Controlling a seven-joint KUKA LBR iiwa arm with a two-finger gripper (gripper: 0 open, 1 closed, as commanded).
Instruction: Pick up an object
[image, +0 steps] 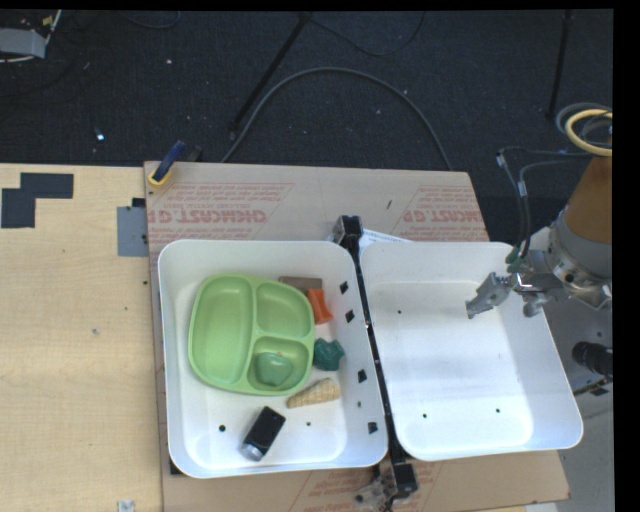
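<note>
no pick is made yet, on this evidence; every object lies in the left bin (175, 300) and nothing is lifted. the whole task appears to be left: travel, descent, grasp, lift.

nearest the bottom of the frame, a black block (263, 432) lies on the bin floor at lower centre-left. just above and right of it is a tan cone (314, 393). above that, a dark green lump (328, 353) sits beside the right edge of the green tray (225, 320), which holds a green ball (271, 368) in its lower right compartment. an orange piece (319, 305) and a brown piece (299, 285) lie at the tray's upper right corner.

the gripper (487, 298) is at centre-right of the frame, over the right bin (560, 400), well apart from all objects, with the divider between. nothing is seen between its jaws; whether they are parted or closed i cannot tell at this size.
</note>
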